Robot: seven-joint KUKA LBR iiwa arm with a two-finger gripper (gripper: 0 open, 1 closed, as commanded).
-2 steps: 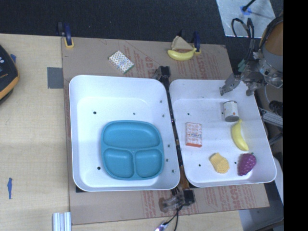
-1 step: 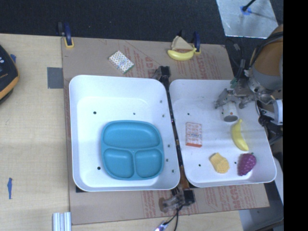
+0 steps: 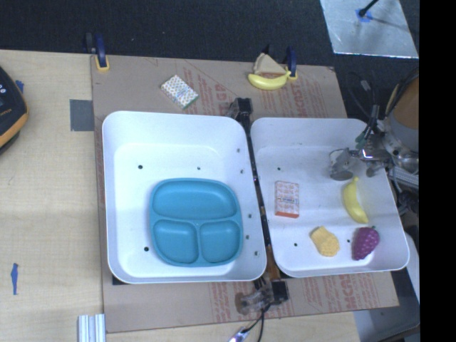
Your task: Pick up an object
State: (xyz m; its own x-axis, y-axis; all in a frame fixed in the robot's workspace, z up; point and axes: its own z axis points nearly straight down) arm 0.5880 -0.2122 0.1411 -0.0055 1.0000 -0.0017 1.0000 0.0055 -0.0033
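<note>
In the right bin (image 3: 306, 137) lie a yellow banana (image 3: 354, 201), a purple bunch of grapes (image 3: 365, 242), a yellow lumpy piece (image 3: 325, 241) and a small red-printed packet (image 3: 286, 199). My gripper (image 3: 343, 164) reaches in from the right edge and hangs low over the bin's far right part, just above the banana's upper end. Nothing shows between its fingers.
The left bin (image 3: 128, 137) holds a blue divided tray (image 3: 195, 221). On the cardboard behind the bins sit a second banana (image 3: 267, 81) and a small patterned packet (image 3: 179, 90). A black and yellow device (image 3: 10, 105) lies at the far left.
</note>
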